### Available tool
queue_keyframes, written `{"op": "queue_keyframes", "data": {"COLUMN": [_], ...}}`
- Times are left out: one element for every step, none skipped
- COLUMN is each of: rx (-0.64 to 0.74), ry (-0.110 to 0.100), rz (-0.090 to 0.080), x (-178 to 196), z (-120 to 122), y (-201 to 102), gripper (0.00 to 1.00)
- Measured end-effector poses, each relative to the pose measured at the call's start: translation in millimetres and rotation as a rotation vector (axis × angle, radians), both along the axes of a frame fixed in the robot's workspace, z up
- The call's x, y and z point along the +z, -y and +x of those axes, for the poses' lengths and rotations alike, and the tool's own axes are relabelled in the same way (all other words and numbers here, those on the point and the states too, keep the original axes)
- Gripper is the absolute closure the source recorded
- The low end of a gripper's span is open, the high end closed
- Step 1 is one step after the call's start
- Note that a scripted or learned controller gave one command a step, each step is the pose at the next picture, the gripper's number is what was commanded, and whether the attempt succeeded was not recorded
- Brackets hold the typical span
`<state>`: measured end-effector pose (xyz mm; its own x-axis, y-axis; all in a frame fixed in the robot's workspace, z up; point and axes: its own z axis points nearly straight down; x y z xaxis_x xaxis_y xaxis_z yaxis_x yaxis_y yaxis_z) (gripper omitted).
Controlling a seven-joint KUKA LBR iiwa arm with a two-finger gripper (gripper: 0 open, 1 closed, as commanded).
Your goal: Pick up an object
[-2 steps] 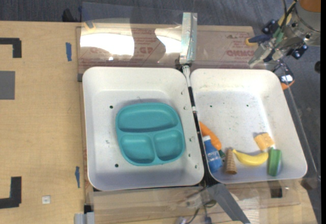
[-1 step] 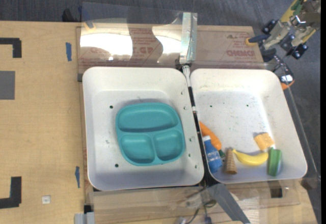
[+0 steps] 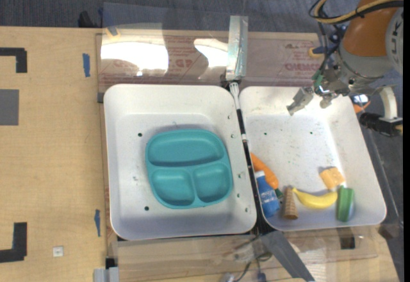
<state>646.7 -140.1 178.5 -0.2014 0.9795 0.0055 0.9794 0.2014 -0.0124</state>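
Camera view: gripper [image 3: 312, 98] hangs over the far end of the right bin [image 3: 301, 140], fingers apart, nothing between them. All candidates sit well below the fingers in frame, bunched along the bin's near edge: banana [image 3: 315, 198], green piece [image 3: 345, 203] touching its right end, small orange block [image 3: 332, 177] just above it, cone-shaped tan piece [image 3: 291, 203] at its left end, blue-and-white tube [image 3: 266, 190] and orange carrot-like piece [image 3: 264, 170] against the left wall. They look like toy food: probably light, stiff, smooth plastic, so slippery under the pads. Banana looks like the best bet, pinch across its mid-section where it's narrowest; neighbours crowd both ends. Teal divided plate [image 3: 189, 167] in the left bin [image 3: 122, 114] is too flat and wide to pinch. Arm enters from the right, wrist tipped so fingers point down-left toward the bin floor.
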Motion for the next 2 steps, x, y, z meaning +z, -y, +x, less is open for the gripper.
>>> {"op": "queue_keyframes", "data": {"rx": [0.203, 0.522], "ry": [0.013, 0.015], "rz": [-0.001, 0.001], "x": [-32.4, -71.3], "z": [12.1, -25.5], "y": [-15.1, -4.2], "gripper": [0.00, 0.00]}}
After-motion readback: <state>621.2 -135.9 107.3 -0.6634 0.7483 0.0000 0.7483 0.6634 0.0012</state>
